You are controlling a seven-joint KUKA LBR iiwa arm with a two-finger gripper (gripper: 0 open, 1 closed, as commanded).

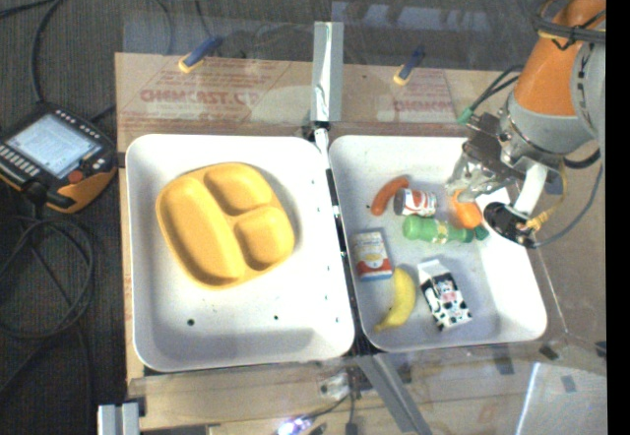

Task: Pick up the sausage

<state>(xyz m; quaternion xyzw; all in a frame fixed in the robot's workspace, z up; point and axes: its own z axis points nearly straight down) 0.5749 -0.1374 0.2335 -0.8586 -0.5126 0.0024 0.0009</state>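
Your sausage (390, 194) lies in the right bin (512, 310), up near its back left corner, tilted on a slant, with a small red-and-white can (420, 202) just beside it. Your gripper (471, 189) hangs over the same bin further right, above an orange piece (467, 215) and a green toy (439, 230); you cannot tell from here how it is set. A banana (399, 300) and two small cartons (371, 254) sit nearer you. The yellow divided plate (227, 222) fills the left bin (148, 325).

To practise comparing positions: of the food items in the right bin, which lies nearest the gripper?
The orange carrot-like piece, just below the gripper; the sausage and banana lie farther left.
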